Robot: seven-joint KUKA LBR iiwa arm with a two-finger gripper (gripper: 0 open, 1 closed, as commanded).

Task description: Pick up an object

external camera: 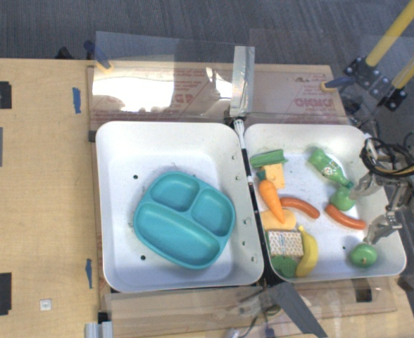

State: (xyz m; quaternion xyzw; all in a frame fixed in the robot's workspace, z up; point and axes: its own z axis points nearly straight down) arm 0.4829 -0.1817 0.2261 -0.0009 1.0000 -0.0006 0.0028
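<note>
**Two white bins, a teal plate, toy food and a gripper at the right rim**

Two shallow white bins sit side by side on a wooden bench. Largest inside the left bin [115, 153] is a teal divided plate [184, 219] with three compartments. Scattered toy food fills the right bin [298, 136]: a green bottle [329, 167], an orange carrot [270, 197] (leafy end toward the back), a yellow banana [308, 253] beside a speckled sandwich block [285, 243], two orange-red sausages [300, 206] [346, 218], and a small green apple [362, 255] near the front right corner. The gripper [381, 204] hangs over that bin's right edge, fingers spread apart with nothing between them, just above the apple and beside one sausage.
</note>
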